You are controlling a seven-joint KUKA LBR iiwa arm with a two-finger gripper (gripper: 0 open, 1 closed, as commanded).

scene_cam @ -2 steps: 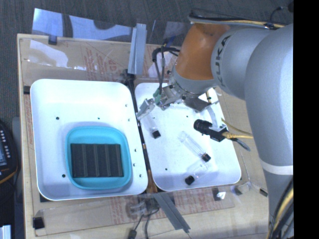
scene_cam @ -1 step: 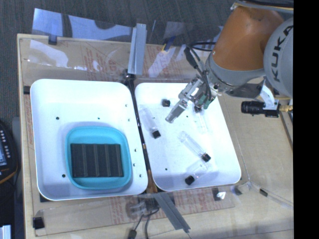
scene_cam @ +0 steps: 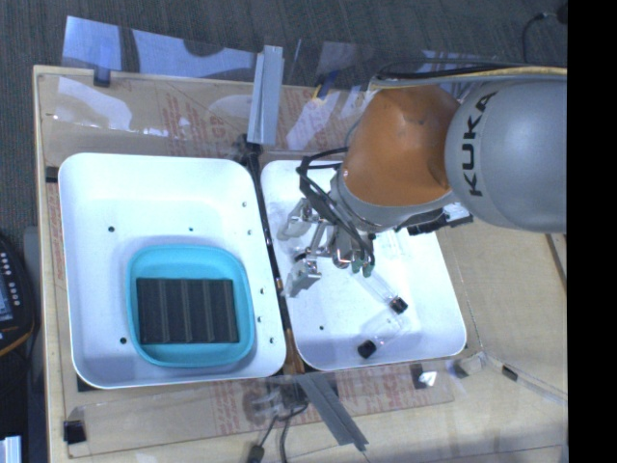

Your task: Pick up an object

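My gripper [scene_cam: 297,253] hangs low over the left part of the right bin [scene_cam: 439,340], close to the wall between the two bins. Its two metal fingers [scene_cam: 292,227] point left and stand apart, so it is open, and I see nothing between them. Two clear plastic pieces with black caps lie in the same bin: one [scene_cam: 388,299] to the right of the gripper, the other [scene_cam: 376,342] near the front wall. A small green bit [scene_cam: 366,269] shows under the wrist. The orange band and grey arm hide the bin's back right part.
The left bin [scene_cam: 96,191] holds a light blue tray [scene_cam: 193,258] with a dark ridged inside, near its front. A grey metal bar [scene_cam: 263,95] stands at the back between the bins. Another bar [scene_cam: 333,415] lies on the bench in front.
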